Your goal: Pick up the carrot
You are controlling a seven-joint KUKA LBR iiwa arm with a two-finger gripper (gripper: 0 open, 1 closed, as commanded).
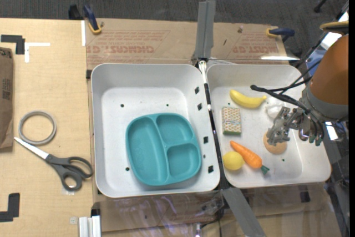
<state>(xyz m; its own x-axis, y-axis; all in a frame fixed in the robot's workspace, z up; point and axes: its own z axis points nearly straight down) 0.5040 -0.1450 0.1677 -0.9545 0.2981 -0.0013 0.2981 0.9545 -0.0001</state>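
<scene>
Two white bins sit side by side on the desk. Within the right bin (310, 172), the carrot (247, 154) lies near the front, touching a lemon (233, 161). Just beside it to the right, the gripper (275, 136) hangs over a tan round object (275, 146); whether its fingers are open or closed cannot be told.

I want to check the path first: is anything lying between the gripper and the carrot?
Nothing visible does. The gripper hovers over a tan round object, and bare bin floor separates it from the carrot. The lemon touches the carrot's far side.
</scene>
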